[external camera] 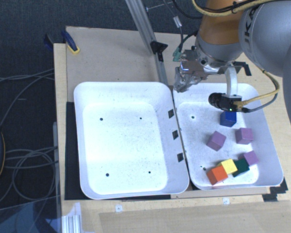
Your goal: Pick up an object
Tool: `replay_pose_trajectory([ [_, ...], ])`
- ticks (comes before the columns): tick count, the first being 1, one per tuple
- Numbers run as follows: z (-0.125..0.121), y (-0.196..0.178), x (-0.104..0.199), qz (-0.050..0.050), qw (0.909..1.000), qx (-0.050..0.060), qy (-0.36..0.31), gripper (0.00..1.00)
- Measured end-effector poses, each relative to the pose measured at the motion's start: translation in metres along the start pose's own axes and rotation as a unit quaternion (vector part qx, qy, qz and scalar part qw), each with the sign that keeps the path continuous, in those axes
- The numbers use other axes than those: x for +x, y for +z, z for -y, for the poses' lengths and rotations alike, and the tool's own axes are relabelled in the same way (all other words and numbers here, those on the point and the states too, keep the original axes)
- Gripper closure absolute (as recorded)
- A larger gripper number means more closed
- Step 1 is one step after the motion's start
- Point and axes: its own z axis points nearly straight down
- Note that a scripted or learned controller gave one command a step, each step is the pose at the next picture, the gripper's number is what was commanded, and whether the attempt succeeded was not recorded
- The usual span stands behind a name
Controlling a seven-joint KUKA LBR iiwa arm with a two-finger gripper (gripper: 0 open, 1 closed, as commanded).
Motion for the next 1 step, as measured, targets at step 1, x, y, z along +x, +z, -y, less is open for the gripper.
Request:
replay_pose_trajectory([
  [1, -0.0268, 0.014, 0.0538, 0.0, 1.0, 0.0, 0.0, 1.0],
])
